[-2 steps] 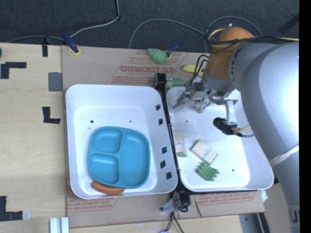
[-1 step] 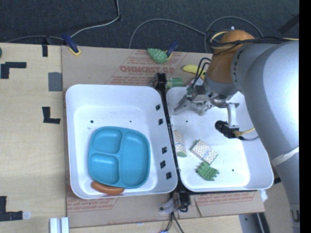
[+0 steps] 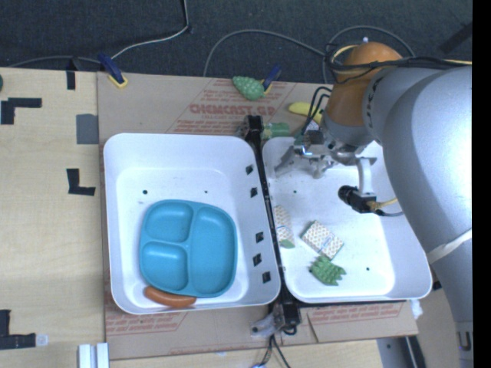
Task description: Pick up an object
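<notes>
My gripper point(image 3: 301, 164) hangs over the back left corner of the right bin point(image 3: 383, 282), open, with nothing between its fingers point(image 3: 284, 162). Further forward on that bin's floor lie a white patterned packet point(image 3: 322, 238) and a green knobbly toy point(image 3: 327, 271). A small pale patterned piece point(image 3: 282, 218) rests against the bin's left wall. In the left bin point(image 3: 130, 159) sits a blue divided plate point(image 3: 188, 248), with an orange sausage-shaped thing point(image 3: 169, 297) at its front edge.
The black divider point(image 3: 259, 205) between the bins runs just left of the gripper. The grey arm point(image 3: 430, 144) covers the right bin's back right. Behind the bins on the cardboard lie a green object point(image 3: 248, 87) and a yellow one point(image 3: 303, 110).
</notes>
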{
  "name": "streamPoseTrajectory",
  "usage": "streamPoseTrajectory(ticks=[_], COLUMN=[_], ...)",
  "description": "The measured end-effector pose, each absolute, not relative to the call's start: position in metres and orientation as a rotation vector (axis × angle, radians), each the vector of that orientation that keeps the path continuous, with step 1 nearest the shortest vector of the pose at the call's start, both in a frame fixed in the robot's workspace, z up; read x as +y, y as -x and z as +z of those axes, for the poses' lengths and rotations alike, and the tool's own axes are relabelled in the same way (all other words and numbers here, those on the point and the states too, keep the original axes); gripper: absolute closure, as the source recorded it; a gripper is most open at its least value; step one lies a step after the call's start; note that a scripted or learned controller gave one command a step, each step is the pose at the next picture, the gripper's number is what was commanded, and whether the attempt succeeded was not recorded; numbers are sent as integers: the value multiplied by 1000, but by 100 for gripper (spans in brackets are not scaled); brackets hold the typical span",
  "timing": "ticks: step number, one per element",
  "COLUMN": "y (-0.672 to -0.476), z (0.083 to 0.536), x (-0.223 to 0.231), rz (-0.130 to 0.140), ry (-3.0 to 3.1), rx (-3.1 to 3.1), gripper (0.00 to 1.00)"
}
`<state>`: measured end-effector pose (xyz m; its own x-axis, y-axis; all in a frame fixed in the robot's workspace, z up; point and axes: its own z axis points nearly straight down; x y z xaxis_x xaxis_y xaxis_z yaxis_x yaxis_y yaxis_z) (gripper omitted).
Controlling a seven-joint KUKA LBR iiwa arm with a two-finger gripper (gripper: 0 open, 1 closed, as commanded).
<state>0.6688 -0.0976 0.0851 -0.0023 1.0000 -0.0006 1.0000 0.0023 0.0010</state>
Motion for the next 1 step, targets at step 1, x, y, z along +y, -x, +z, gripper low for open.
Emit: streamPoseTrajectory(ticks=[1], y=[-653], z=[86], x=[-116], rz=[2], ry=[-2219], rx=[2220], gripper=[0])
